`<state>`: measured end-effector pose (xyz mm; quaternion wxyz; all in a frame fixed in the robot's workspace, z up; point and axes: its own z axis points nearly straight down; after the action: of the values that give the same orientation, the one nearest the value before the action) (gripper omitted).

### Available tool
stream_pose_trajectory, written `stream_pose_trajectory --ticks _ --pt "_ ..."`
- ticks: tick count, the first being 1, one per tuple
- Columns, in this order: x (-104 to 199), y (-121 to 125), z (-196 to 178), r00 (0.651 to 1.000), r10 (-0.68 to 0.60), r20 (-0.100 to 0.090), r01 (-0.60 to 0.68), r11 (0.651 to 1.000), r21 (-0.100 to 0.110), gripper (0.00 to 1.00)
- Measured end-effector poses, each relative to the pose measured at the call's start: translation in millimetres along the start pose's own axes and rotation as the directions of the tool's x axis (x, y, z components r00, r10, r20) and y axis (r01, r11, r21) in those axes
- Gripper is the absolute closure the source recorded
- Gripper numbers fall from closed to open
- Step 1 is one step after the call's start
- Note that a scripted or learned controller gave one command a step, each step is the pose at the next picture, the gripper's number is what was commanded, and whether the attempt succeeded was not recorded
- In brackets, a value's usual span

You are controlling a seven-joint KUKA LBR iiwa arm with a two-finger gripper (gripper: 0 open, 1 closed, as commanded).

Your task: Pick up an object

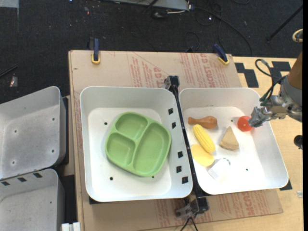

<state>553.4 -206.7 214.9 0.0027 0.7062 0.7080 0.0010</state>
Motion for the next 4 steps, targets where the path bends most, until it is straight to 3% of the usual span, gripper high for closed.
stream_pose_trajectory --ticks 1,4 --pt "-6 3 -62 1.0 0.0 0.0 0.0 1.0 0.0 1.0" --pt "141 12 -28 1.0 -0.003 -0.003 0.003 1.0 0.006 1.0"
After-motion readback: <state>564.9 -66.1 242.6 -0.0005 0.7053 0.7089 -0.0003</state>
